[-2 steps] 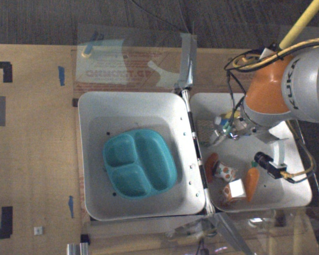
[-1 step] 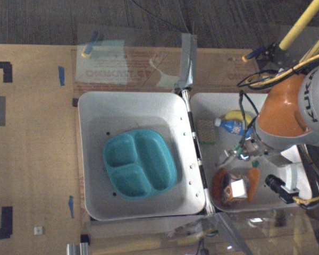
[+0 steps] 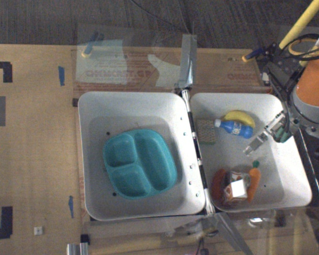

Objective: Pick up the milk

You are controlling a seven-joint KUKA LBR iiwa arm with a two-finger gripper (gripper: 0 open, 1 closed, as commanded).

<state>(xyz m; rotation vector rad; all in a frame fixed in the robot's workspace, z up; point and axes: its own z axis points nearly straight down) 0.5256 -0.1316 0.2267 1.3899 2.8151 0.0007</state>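
Note:
The milk (image 3: 235, 128), a small blue bottle with a white cap, lies on its side in the upper middle of the right bin (image 3: 290, 166), its cap pointing left. A yellow banana (image 3: 240, 118) touches its far side. My gripper (image 3: 262, 134) hangs over the same bin, just right of the bottle's base and slightly nearer the camera. Its fingers stand open with nothing between them. The orange band of the arm (image 3: 312, 86) shows at the right edge.
A tan sponge-like square (image 3: 206, 131) lies left of the bottle by the bin wall. A brown sausage (image 3: 218, 181), a small clear packet (image 3: 237, 187) and a carrot (image 3: 253, 177) sit at the right bin's front. A teal divided plate (image 3: 140, 162) lies in the left bin (image 3: 93, 110).

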